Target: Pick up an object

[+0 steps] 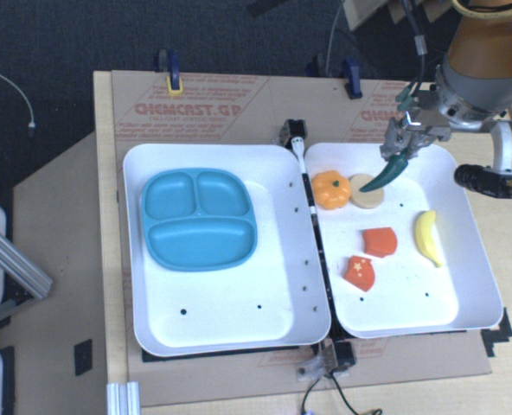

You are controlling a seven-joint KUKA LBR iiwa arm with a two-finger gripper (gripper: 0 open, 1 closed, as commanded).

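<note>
Nearest the camera, a red strawberry (pixel 360 272) is lying in the right bin (pixel 464 305), beside a red block (pixel 380 241) and a banana (pixel 426 236). My gripper (pixel 401 150) is hanging above, fingers pinching a dark green pod (pixel 385 176) over a tan disc (pixel 368 194).

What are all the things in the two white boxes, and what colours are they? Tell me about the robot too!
bins: 2, white, side by side on the bench
divided plate: 1, blue, left bin
pumpkin: 1, orange, right bin, top left
round disc: 1, tan, beside the pumpkin
block: 1, red, right bin middle
strawberry-like piece: 1, red, below the block
banana: 1, yellow, right bin, right side
clamps: 2, blue, bench's far edge
end effector: 1, teal-tipped, above the disc
</note>
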